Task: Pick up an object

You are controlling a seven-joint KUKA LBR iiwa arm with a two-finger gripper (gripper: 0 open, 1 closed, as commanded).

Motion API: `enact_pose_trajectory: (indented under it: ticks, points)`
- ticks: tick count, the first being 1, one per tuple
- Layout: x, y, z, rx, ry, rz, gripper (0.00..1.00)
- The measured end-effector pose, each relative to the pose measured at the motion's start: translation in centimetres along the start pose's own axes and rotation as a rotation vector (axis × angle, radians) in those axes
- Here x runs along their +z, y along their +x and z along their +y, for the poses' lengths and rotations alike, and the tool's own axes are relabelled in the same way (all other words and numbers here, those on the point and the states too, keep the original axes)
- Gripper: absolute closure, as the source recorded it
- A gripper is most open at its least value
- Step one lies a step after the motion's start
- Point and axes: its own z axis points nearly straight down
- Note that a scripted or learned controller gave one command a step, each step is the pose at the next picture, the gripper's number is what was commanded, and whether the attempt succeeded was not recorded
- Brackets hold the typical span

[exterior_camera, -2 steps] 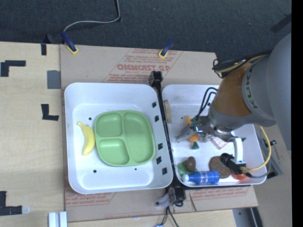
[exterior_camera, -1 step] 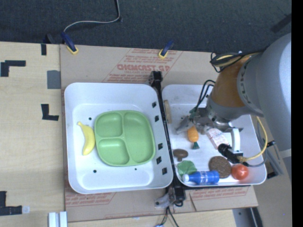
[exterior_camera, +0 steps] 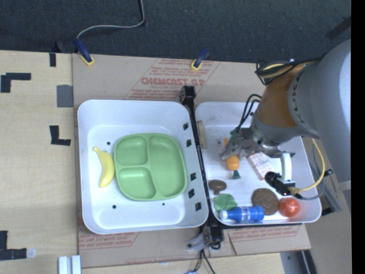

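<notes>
Standing at the desk (exterior_camera: 34, 153), I note two white bins side by side on brown cardboard. The left bin (exterior_camera: 91, 124) holds a green divided plate (exterior_camera: 151, 166) with a yellow banana (exterior_camera: 105, 167) lying just beside its left edge. The right bin (exterior_camera: 308, 216) carries the clutter: a small orange ball (exterior_camera: 232, 163), a red-and-white packet (exterior_camera: 260, 164), a brown oval piece (exterior_camera: 217, 184), a green leafy item (exterior_camera: 224, 201), a blue bottle (exterior_camera: 243, 214) lying on its side, a brown disc (exterior_camera: 265, 199) and a red tomato-like ball (exterior_camera: 289, 207).

The arm (exterior_camera: 319, 101) reaches in from the right and its tool (exterior_camera: 232, 146) sits low over the upper middle of the right bin, directly above the orange ball and seemingly close to it. The wrist body and cables obscure the tip, so I cannot tell how it is set, nor whether anything is held.

The orange ball appears to be the likely target, and it rests on the bin floor.

Risks noted:
- The ball is round and could roll aside on contact
- The packet lies just beside the ball and may be nudged or caught with it
- The loose cable hangs near the objects along the front and could drag them
- An off-centre descent would strike the bin floor rather than close on the ball
</notes>
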Motion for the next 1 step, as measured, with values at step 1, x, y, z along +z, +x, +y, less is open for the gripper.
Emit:
enact_pose_trajectory:
  ticks: [1]
  points:
    - [-8.87, 6.99, -1.24, -0.002, 0.004, 0.004, 1.0]
